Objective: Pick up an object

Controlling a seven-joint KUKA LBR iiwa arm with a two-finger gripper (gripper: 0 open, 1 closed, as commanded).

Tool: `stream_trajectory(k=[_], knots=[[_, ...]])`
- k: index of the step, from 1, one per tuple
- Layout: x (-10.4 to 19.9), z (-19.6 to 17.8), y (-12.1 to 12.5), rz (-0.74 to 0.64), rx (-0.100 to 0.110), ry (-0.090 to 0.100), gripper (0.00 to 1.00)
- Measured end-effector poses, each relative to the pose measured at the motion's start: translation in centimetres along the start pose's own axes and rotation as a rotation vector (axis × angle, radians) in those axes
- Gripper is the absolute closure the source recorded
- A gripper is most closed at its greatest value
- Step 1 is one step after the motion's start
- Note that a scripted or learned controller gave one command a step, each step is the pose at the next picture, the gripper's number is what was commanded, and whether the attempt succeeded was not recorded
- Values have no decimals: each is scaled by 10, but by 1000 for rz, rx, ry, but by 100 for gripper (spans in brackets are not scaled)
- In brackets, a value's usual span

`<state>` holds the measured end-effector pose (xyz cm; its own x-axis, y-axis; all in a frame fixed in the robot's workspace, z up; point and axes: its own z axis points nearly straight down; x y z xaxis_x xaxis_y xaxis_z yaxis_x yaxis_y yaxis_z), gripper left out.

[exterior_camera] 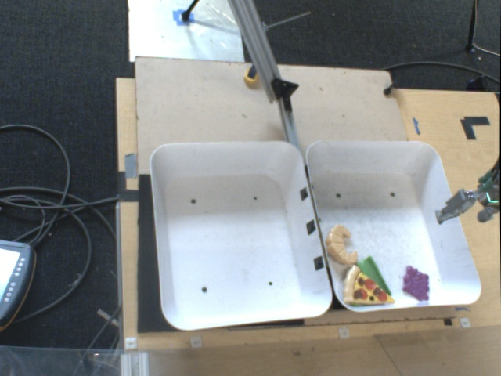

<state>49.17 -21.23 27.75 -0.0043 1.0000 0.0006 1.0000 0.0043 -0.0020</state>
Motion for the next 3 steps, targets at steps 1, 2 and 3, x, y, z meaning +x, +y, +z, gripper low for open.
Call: stream_trajectory(k=[1,2,3], knots=[[0,-2,1,0,-4,-1,0],[5,56,-6,4,0,0,0],[-3,112,-1,4,2,1,0]])
